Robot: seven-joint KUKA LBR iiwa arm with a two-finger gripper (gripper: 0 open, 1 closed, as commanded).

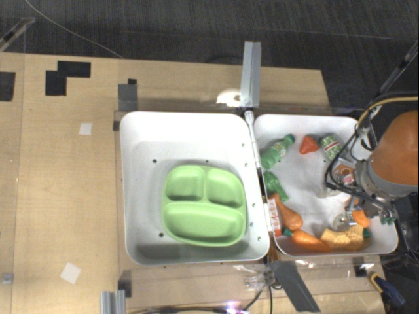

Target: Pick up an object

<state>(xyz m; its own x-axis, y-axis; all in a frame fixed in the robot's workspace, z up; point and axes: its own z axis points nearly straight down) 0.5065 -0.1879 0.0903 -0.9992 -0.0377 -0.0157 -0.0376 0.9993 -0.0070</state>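
The right bin (pixel 298 169) holds several toy foods. A green bottle (pixel 278 150), a small red piece (pixel 308 145) and a green-and-red can (pixel 329 147) lie along its far side. A dark green piece (pixel 273 186) and an orange carrot (pixel 289 216) lie by the left wall. Along the near wall lie another carrot (pixel 306 239) and a yellow corn cob (pixel 340 239). My gripper (pixel 346 220) reaches down into the bin's near right corner, just above the corn cob. A small orange piece (pixel 360 220) sits right beside it.
The left bin (pixel 141 142) holds a green divided plate (pixel 203 204). A metal post (pixel 251 74) stands behind the divider between the bins. The arm's orange band (pixel 398 152) and its cables (pixel 340 169) hang over the right bin's right side.
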